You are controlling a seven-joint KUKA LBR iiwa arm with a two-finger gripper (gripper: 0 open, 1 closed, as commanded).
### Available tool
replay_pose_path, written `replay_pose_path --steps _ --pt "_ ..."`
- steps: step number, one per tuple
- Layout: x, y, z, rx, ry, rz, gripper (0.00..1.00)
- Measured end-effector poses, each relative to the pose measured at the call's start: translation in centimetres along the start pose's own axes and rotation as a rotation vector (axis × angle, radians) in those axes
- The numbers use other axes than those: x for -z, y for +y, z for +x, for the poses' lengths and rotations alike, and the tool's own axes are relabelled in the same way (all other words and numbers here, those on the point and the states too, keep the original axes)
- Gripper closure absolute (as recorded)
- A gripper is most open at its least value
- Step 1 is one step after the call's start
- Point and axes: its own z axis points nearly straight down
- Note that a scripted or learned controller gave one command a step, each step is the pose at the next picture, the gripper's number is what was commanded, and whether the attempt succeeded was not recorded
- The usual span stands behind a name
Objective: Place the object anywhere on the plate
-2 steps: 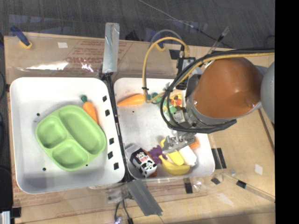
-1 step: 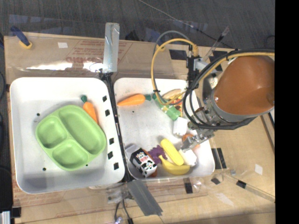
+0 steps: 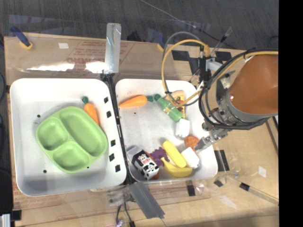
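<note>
On the bench stand two white bins side by side, the left bin [image 3: 19,126] and the right bin [image 3: 142,126], their adjoining walls touching at the centre. Within the left bin lies a green plate [image 3: 71,138] with three compartments, set toward the bin's right half and turned at an angle. One carrot [image 3: 91,113] lies just beyond the plate's far right rim, touching or almost touching it, green top pointing far-left. Inside the right bin a second carrot [image 3: 132,101] lies near the far wall, tip pointing left. Right of it sits a green bottle [image 3: 170,109], tilted, with a small patterned item [image 3: 178,97] just beyond it. Along the near wall sit a small black-and-white carton [image 3: 146,165], a purple piece [image 3: 157,155] beside it, and a banana [image 3: 175,162] further right. A white block [image 3: 182,127] lies mid-right, and another white block [image 3: 190,157] touches the banana's right end. An orange lump [image 3: 191,141] lies between the two blocks. The arm [image 3: 251,86] reaches in from the right, over the bin's right wall. Its gripper [image 3: 204,143] hangs low over the right edge, just beside the orange lump; whether it is spread or pinching cannot be determined. Yellow and black cables [image 3: 170,51] loop over the far right corner.
</note>
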Motion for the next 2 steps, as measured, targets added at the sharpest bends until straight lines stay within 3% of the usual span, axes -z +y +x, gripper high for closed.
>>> replay_pose_path --steps 2 --pt "-2.5 0.5 1.6 -0.133 -0.002 -0.005 1.0"
